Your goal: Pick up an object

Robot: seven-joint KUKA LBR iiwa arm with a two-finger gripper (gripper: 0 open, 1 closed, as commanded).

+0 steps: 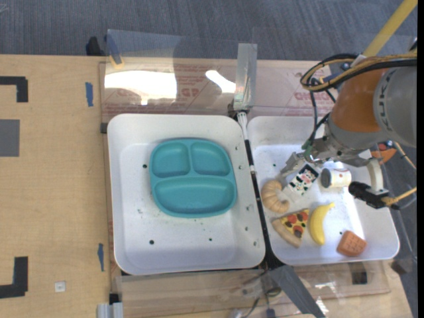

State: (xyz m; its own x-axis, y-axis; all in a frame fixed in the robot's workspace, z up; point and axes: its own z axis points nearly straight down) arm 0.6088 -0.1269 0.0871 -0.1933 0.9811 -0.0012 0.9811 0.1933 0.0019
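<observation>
In the shallow white right bin (pixel 391 244), nearest the camera, an orange wedge-shaped toy (pixel 351 244) lies by the front right corner, with a yellow plastic banana (pixel 320 222) just to its left and a toy pizza slice with red and green toppings (pixel 293 226) beside that. A little farther back, a tan toy croissant (pixel 272 195) sits close to the bin's left wall. Behind and right of it lies a small black-and-white patterned block (pixel 303 179), and a short white cylinder with a red mark (pixel 336 177) rests just to its right. The two-finger gripper (pixel 306 156) hangs just over the far edge of the patterned block, with metal parts reaching down beside it; whether the fingers are spread or closed cannot be told, and nothing is seen gripped between them. The shallow white left bin (pixel 126 197) holds a teal plastic divided plate (pixel 193 176), lying flat near its centre, three compartments facing up.
</observation>
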